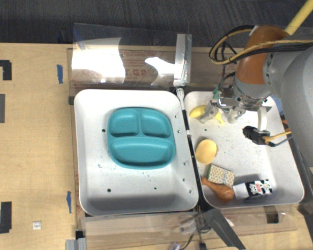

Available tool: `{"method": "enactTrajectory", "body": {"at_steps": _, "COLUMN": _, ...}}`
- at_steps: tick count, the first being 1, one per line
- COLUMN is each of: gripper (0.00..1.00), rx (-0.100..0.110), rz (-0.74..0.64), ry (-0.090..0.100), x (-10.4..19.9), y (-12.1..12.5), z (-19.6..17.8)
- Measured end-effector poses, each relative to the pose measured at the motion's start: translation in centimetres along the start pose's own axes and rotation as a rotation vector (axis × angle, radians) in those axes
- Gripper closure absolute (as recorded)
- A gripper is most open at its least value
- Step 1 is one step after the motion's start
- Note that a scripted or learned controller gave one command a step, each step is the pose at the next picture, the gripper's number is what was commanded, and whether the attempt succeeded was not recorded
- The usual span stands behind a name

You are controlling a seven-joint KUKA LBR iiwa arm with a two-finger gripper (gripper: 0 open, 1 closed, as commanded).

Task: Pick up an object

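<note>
Writing on the black-and-white bottle (254, 188) label is unreadable.

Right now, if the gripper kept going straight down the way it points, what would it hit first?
Probably the yellow banana-like object at the right bin's back-left corner: the gripper hangs right beside it. Depth is unclear, so it could meet bare bin floor instead.

Illumination is even and moderately bright from overhead, with strong glare blown out on the clear plastic sheet (120, 61) behind the left bin (88, 139), soft short shadows under the teal tray (141, 137), slight softness throughout, and the arm (297, 77) at right blurred by closeness.
</note>
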State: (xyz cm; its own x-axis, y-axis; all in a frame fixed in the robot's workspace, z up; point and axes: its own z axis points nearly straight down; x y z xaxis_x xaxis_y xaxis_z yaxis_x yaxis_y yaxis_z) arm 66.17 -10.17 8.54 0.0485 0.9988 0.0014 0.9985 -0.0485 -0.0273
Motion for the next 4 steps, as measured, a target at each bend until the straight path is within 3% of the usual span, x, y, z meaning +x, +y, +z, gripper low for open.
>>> {"method": "enactTrajectory", "body": {"at_steps": 1, "gripper": 1.0, "rx": -0.01, "rz": 0.002, "ry": -0.003, "x": 0.0, "y": 0.2, "z": -1.3}}
{"method": "enactTrajectory", "body": {"at_steps": 2, "gripper": 0.0, "rx": -0.009, "rz": 0.002, "ry": -0.003, "x": 0.0, "y": 0.2, "z": -1.2}}
{"method": "enactTrajectory", "body": {"at_steps": 3, "gripper": 1.0, "rx": -0.012, "rz": 0.001, "ry": -0.004, "x": 0.1, "y": 0.3, "z": -2.3}}
{"method": "enactTrajectory", "body": {"at_steps": 4, "gripper": 0.0, "rx": -0.011, "rz": 0.0, "ry": -0.004, "x": 0.1, "y": 0.2, "z": -2.2}}
